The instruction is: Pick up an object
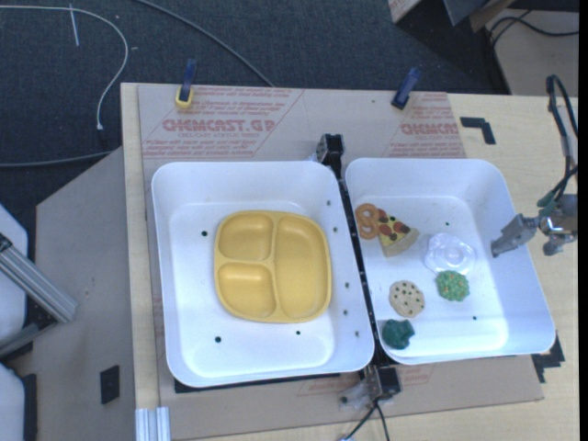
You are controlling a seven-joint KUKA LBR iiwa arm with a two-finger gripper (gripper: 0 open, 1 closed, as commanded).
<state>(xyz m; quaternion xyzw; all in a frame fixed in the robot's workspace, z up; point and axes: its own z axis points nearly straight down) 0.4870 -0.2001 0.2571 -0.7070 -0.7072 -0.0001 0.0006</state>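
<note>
1. The gripper sits at the right rim of the right bin, just entering from the side the arm reaches from. A grey finger-like part juts left over the bin wall, but whether the end effector is apart or together cannot be told from this view. Nothing is seen in its grasp.
2. The pickable things all lie in the right bin, likely gathered there as the source side: a toy pizza slice next to a pretzel at the far left, a clear plastic piece mid-bin, a green broccoli-like lump just near of it, a cookie to its left, and a dark green piece by the near wall.
3. The left bin holds a yellow divided plate, lying flat in its middle.
4. The clear piece and the green lump lie nearest the gripper, so they look the easiest targets.
</note>
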